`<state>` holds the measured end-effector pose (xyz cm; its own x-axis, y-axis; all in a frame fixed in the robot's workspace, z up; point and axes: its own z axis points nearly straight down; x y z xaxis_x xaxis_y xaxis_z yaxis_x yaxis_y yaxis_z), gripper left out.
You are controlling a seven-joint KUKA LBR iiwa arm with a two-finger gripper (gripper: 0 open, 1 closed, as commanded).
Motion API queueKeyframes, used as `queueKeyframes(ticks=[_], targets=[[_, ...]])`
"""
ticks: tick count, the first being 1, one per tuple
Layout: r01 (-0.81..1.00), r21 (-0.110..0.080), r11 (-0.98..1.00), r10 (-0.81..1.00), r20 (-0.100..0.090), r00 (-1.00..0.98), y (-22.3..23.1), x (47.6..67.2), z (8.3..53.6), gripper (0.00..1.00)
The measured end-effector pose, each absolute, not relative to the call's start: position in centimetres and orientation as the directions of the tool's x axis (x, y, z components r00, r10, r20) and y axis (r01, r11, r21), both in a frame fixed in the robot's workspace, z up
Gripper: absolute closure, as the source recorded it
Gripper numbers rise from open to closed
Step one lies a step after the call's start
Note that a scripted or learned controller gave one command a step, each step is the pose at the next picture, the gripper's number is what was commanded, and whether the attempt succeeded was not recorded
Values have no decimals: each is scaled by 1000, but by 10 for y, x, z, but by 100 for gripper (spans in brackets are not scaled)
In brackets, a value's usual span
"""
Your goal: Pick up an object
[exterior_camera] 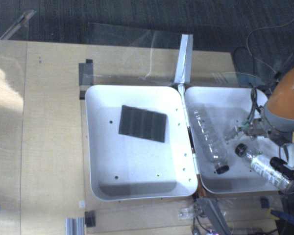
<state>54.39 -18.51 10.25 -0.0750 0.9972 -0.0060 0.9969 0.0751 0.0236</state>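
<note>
Near right: a clear bottle (267, 167) lies in the right bin (220, 94), dark cap toward the far left, long axis slanting toward the near right corner. Just beyond its cap hangs the gripper (245, 129); whether spread or closed cannot be told. A second clear bottle (209, 142) lies left. Farther left, a dark pad (142, 124) rests in the left bin (100, 141).

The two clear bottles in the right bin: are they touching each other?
Apart. The camera view shows white bin floor between the left bottle and the right bottle.
</note>
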Motion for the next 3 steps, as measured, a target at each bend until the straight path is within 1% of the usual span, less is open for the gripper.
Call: queueKeyframes(ticks=[1, 2, 3], targets=[[991, 13, 130, 991, -6, -130, -207, 491, 90, 0], [991, 24, 133, 991, -10, -133, -206, 496, 102, 100], [990, 8, 140, 990, -2, -140, -110, 505, 196, 100]])
